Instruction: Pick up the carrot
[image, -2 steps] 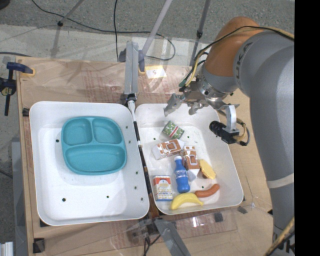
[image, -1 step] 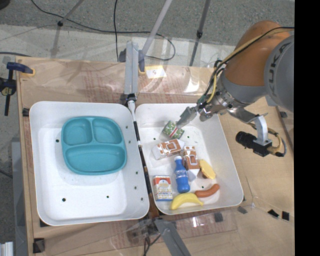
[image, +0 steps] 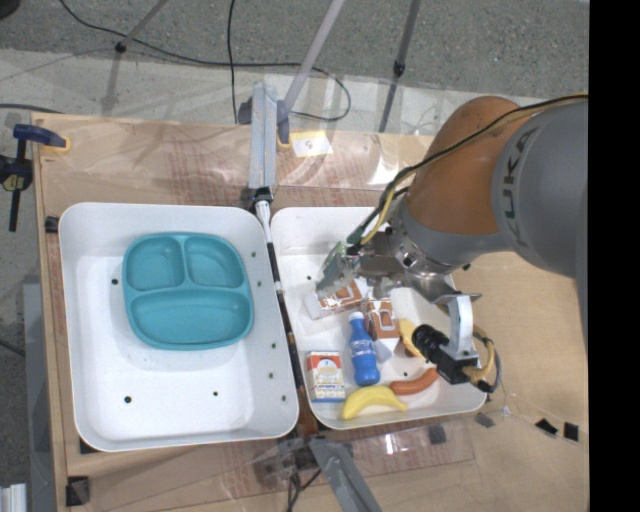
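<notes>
Wooden counter (image: 140, 165) carries 2 white bins: left bin (image: 85, 330) holds a teal plate (image: 187, 290); right bin (image: 300, 235) holds bottle (image: 362, 350), banana (image: 372, 402), carton (image: 326, 376). Pincer (image: 345, 268) state unclear, arm overhead.

A robotics lab — a plywood counter (image: 150, 165) bearing two white bins (image: 95, 330), a blue clamp (image: 25, 140) at its edge, tripod legs (image: 320, 40) and loose cables (image: 190, 55) (trailing over grey carpet), and toy food rather than real groceries
</notes>
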